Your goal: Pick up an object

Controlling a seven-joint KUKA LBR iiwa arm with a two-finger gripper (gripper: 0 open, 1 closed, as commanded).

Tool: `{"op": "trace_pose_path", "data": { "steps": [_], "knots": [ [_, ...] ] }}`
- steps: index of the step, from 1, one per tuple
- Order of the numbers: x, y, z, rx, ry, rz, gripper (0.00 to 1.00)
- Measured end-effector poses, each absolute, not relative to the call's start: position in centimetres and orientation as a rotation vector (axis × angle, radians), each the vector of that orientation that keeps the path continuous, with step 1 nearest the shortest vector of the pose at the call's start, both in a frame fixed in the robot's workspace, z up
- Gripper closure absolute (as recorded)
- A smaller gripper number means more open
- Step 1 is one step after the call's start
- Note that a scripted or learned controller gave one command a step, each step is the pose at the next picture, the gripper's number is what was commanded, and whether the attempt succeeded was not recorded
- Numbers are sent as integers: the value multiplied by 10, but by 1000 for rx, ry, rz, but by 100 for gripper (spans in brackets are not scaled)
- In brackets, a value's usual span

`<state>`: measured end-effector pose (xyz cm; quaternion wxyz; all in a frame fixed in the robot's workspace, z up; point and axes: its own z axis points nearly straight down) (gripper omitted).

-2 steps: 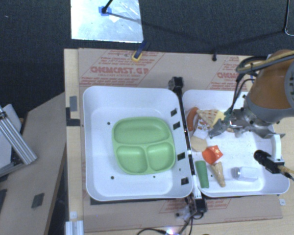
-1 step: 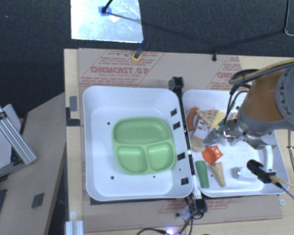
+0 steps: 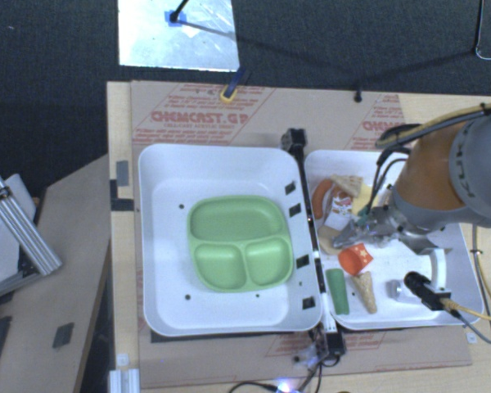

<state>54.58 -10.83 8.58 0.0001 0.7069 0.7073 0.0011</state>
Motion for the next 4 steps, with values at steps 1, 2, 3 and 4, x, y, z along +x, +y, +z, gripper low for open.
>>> {"op": "trace_pose_path", "data": {
  "steps": [1,2,3,4],
  "knots": [
    [547,-109,97,2218,2218,6,100],
    [556,-105,156,2212,2222,7,100],
    [561,-109,220,2212,2221,7,100],
    [562,-109,225,2215,2225,3,100]
  ]
}}
